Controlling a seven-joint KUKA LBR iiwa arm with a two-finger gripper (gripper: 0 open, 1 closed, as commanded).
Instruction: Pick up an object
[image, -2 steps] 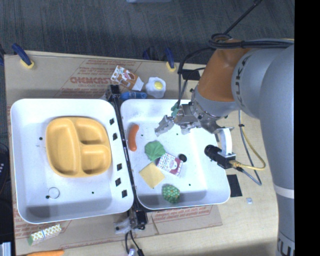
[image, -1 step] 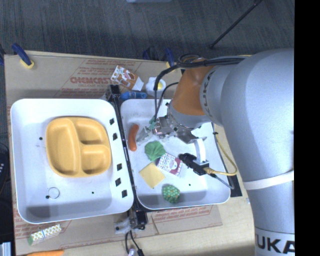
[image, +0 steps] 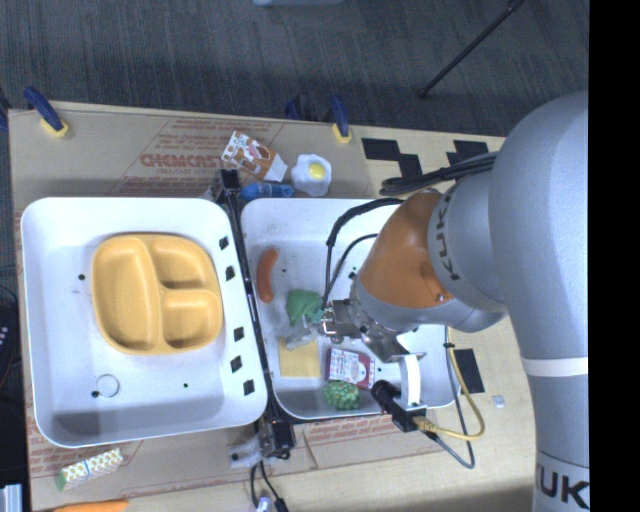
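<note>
1. White plastic forms both shallow bins: the left bin (image: 45, 300) and the right bin (image: 300, 215) sit side by side on a cardboard-covered bench (image: 180, 150), their inner walls meeting along a black divider strip.
2. Inside the left bin lies a yellow compartment tray (image: 155, 292) with three recesses, resting toward the bin's upper middle; a small clear ring (image: 107, 385) sits below it near the lower left corner.
3. The grey arm with its orange band (image: 400, 265) reaches in from the right and hangs over the right bin, covering much of that bin's right half.
4. The gripper (image: 345, 325) points down over the middle of the right bin; the wrist hides its tips, so I cannot tell how the jaws stand or whether anything is between them.
5. Pickable objects are all in the right bin: an orange sausage-shaped toy (image: 266, 274) lies lengthwise near the left wall, well apart from the gripper.
6. A green leafy toy (image: 303, 303) lies just beside the gripper on its left.
7. A pale yellow flat square (image: 299, 360) sits below the green toy, and a red-and-white packet (image: 349, 366) lies just to its right.
8. A green bumpy ball (image: 342, 396) rests near the bin's lower wall, touching the packet's lower edge.
9. Outside the bins, on the bench above them, sit a small printed carton (image: 245, 153), a blue object (image: 266, 190) and a white-and-yellow egg toy (image: 313, 173).
</note>
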